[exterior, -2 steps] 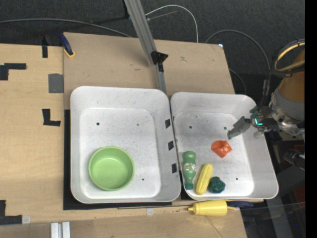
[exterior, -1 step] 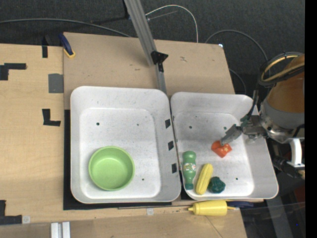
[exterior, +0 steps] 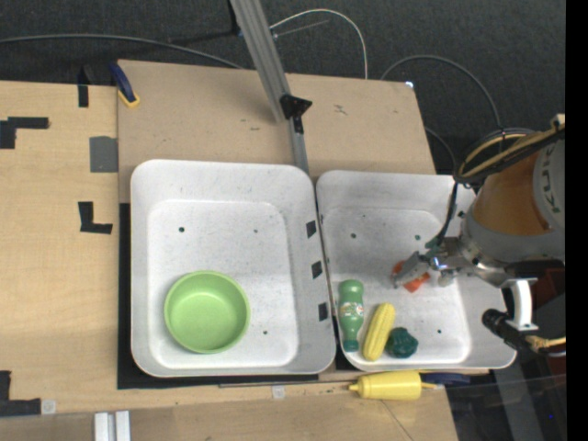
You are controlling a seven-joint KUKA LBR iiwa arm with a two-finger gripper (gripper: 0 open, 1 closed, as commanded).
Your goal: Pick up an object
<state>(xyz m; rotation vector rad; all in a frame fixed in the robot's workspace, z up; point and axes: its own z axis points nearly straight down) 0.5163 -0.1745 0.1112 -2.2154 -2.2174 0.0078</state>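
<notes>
Two bins [exterior: 147, 200] side by side. Gripper [exterior: 411, 277] down in the right one, fingers closed around a small orange object [exterior: 413, 284], just right of green bottle [exterior: 350, 306]; bare floor beyond.

Two bins, six small items on the bench

Two white bins: the left bin [exterior: 147, 246] holds one green bowl [exterior: 207, 311]; the right bin [exterior: 367, 191] holds one green bottle [exterior: 350, 312], one yellow corn cob [exterior: 378, 331], one dark green lump [exterior: 401, 343] and one orange piece [exterior: 412, 284]. One yellow bottle [exterior: 390, 387] lies outside.
</notes>
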